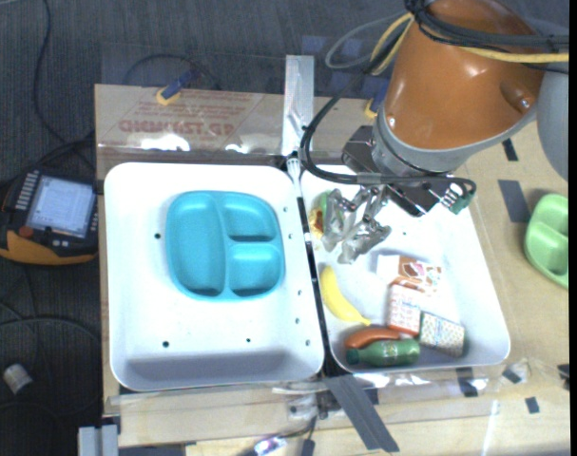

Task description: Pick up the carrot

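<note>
The carrot (372, 334) is a short orange-red piece lying near the front of the right bin (478, 255). It rests against a dark green vegetable (389, 352) just in front of it. My gripper (353, 230) hangs over the back left part of the same bin, well behind the carrot. Its metal fingers (336, 218) point down and stand open with nothing between them.
A yellow banana (337, 295) lies between the gripper and the carrot. Small printed boxes (408, 303) sit right of the carrot. A yellow-orange item (317, 218) lies by the divider. The left bin (145, 321) holds a blue divided plate (225, 243).
</note>
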